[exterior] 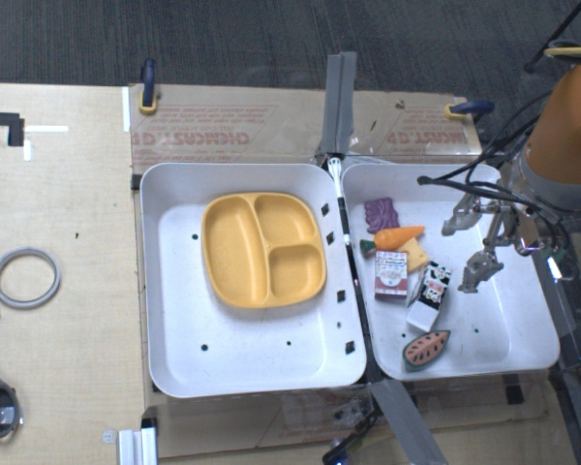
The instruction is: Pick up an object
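step: approach, nothing lifted | gripper (472,249): fingers spread, empty, over right bin (523,342) | nearest: milk carton (430,290) just left | next: shift left, descend, close

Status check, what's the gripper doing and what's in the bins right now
Gripper over right bin, nothing between its fingers. Toy carrot, small carton, watermelon slice lie left of it. Yellow divided plate in left bin.
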Controlling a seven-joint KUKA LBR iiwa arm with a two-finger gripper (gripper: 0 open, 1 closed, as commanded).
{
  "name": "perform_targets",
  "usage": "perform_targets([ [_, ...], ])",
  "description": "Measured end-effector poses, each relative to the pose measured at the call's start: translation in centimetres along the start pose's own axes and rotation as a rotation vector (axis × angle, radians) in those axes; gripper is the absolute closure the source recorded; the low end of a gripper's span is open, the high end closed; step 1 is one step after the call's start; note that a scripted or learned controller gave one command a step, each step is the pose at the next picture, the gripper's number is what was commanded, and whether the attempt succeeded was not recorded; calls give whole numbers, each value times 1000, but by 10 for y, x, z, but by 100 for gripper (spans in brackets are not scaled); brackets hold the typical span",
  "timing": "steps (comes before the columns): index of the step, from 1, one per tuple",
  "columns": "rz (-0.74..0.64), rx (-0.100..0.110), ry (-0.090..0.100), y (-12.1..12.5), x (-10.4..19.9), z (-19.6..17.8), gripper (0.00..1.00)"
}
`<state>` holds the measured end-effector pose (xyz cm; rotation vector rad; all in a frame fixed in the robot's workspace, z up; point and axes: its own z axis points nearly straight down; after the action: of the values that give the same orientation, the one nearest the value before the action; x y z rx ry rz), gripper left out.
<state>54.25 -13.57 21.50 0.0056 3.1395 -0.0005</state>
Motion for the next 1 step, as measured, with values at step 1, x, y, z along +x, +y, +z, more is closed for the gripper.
perform_targets([
  [1, 286, 2, -14, 0, -31, 98, 0],
])
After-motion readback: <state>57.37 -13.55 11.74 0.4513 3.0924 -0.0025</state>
